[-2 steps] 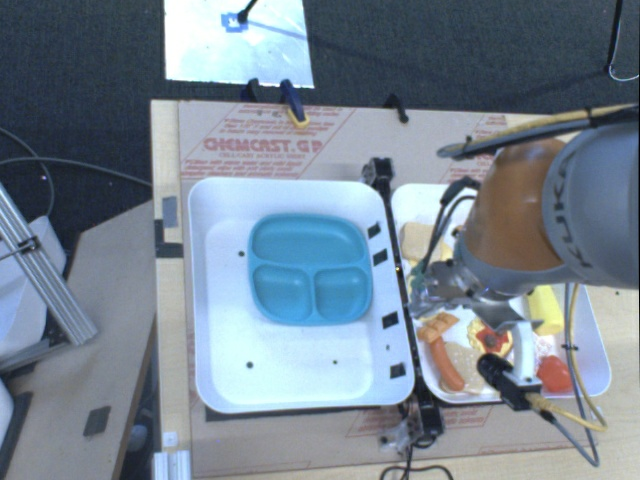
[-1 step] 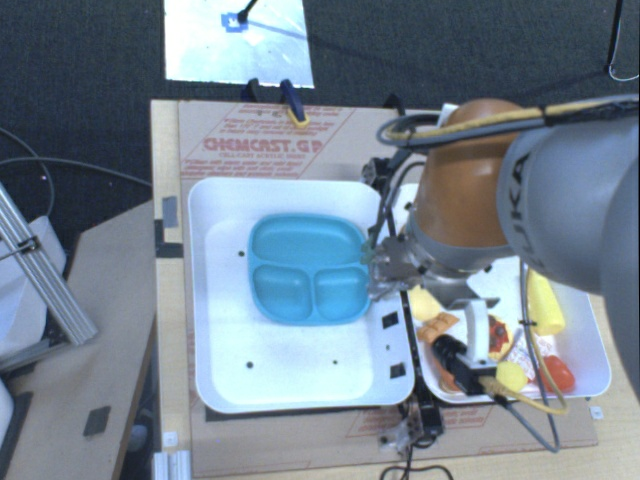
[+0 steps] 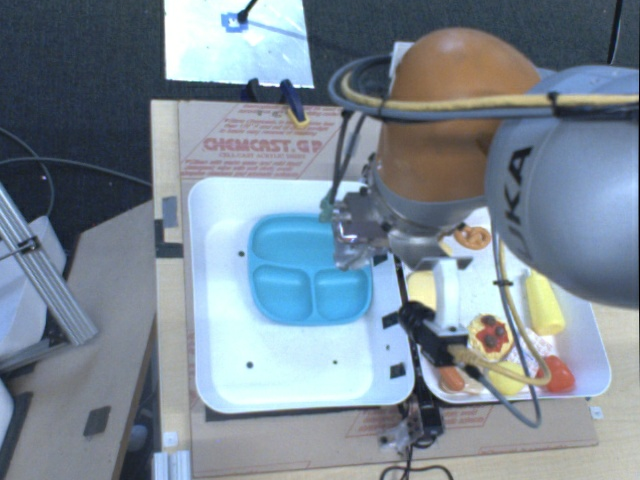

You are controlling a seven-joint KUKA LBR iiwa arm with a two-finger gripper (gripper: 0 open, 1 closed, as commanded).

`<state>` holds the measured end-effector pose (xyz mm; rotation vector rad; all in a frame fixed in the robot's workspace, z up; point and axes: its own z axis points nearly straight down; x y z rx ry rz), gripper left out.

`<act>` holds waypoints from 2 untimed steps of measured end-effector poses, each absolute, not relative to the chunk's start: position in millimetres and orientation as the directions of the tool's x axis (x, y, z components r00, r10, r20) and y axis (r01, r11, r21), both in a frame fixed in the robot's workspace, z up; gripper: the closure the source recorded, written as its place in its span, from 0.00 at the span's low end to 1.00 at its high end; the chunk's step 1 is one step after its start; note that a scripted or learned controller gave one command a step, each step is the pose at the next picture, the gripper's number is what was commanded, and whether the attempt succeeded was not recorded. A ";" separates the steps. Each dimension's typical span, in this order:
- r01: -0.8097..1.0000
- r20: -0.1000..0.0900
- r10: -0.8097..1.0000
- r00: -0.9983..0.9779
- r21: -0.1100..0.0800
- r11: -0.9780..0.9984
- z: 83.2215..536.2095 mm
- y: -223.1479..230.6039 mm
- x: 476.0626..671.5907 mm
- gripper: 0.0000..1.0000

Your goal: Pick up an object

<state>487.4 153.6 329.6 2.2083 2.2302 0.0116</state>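
My gripper point(image 3: 392, 256) hangs under the big grey and orange wrist, over the divider between the two bins, at the right edge of a blue divided plate point(image 3: 300, 283) lying in the left bin point(image 3: 225, 368). The wrist hides what is under it. In the right bin point(image 3: 598, 360) lie toy foods: a yellow corn-like piece point(image 3: 545, 303), a round tart with red topping point(image 3: 490, 335), a red tomato point(image 3: 560, 374), an orange pretzel point(image 3: 472, 236) and a pale yellow block point(image 3: 422, 290).
A cardboard sheet point(image 3: 250, 143) lies under the bins, with a blue and yellow clamp point(image 3: 293, 103) at its far edge. A shiny square plate point(image 3: 235, 28) lies beyond it. A metal frame point(image 3: 40, 278) stands at the left.
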 end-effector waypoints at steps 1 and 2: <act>1.000 0.001 1.000 -0.001 0.005 0.001 358.5 135.8 544.5 1.00; 1.000 -0.001 1.000 -0.003 -0.012 0.003 251.1 158.7 482.5 1.00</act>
